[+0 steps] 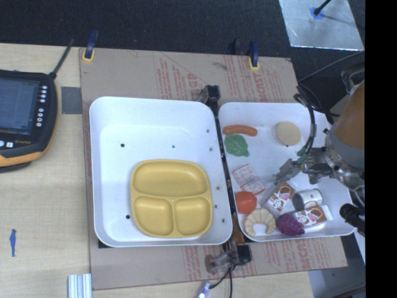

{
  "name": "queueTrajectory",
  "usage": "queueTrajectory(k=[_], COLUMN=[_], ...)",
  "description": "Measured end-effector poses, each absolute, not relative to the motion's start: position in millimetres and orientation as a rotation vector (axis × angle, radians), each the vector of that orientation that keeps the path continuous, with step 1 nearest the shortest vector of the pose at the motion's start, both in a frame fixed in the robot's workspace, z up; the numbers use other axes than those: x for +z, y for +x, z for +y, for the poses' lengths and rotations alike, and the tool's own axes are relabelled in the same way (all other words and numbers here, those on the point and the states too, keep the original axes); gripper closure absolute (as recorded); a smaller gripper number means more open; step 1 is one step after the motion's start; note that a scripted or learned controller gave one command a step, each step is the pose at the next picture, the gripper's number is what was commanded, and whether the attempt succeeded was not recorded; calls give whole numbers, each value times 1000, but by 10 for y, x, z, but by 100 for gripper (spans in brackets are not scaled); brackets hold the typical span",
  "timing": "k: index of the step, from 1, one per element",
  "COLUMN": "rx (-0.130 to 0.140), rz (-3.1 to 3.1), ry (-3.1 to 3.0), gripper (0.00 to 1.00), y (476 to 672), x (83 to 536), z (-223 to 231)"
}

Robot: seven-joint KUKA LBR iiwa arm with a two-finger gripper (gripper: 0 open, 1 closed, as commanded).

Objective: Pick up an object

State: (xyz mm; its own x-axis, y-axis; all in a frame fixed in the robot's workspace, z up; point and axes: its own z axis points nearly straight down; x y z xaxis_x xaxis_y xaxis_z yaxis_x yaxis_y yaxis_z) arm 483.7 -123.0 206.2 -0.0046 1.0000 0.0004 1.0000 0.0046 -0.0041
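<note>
Yellow tray, one; cartons, three.

Overhead slanted view over both bins

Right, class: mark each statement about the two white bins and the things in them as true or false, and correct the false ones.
1. The yellow divided tray lies in the left bin. True.
2. The sausage lies in the left bin. False: it lies in the right bin.
3. The green leaf lies just below the sausage in the picture. True.
4. The gripper hangs over the yellow tray. False: it is over the right bin.
5. The round biscuit sits on the tray. False: it lies in the right bin.
</note>
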Motion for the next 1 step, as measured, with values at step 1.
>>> queueTrajectory(k=[1], rx=[7], rz=[-2225], ry=[-2213], gripper=[0], y=[5478], x=[1090], z=[-1172])
